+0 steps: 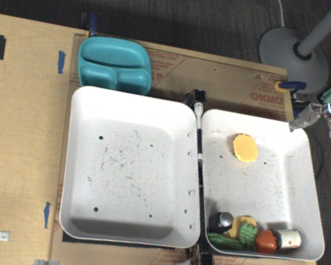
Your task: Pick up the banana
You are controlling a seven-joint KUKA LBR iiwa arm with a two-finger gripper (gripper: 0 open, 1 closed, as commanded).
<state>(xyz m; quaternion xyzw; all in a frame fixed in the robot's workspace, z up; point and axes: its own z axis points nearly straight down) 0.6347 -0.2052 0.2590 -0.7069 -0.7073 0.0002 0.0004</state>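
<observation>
banana [245, 227], right bin's [307, 184] near edge

Open right bin [283, 180] floor; toys [253, 233] crowding, perhaps overlapping, near wall.

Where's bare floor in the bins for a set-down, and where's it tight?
Left bin: whole floor bare. Right bin: bare middle strip between the yellow disc near the far wall and the near-wall cluster. Crowded there: dark can, banana, green piece, red piece and white cylinder bunch together.
</observation>
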